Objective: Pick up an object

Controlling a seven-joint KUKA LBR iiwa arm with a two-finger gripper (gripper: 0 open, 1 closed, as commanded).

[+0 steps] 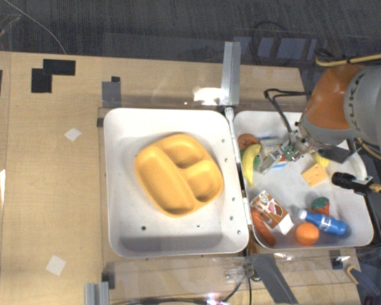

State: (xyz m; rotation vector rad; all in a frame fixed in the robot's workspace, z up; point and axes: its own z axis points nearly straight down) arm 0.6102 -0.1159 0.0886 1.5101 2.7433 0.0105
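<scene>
Bins: two, side by side mid-frame. Left bin (120, 234) has one yellow tray (178, 172) with three compartments. Right bin (362, 230) has the small stuff at lower right: one banana (248, 163), one carton (272, 211), one blue bottle (324, 222), one cheese wedge (315, 175), one orange (307, 234), one strawberry (320, 204). Arm (349, 103) comes in from the upper right, bent down over the right bin's top. Gripper (290, 150) sits low just right of the banana, can't tell how it's set.
</scene>
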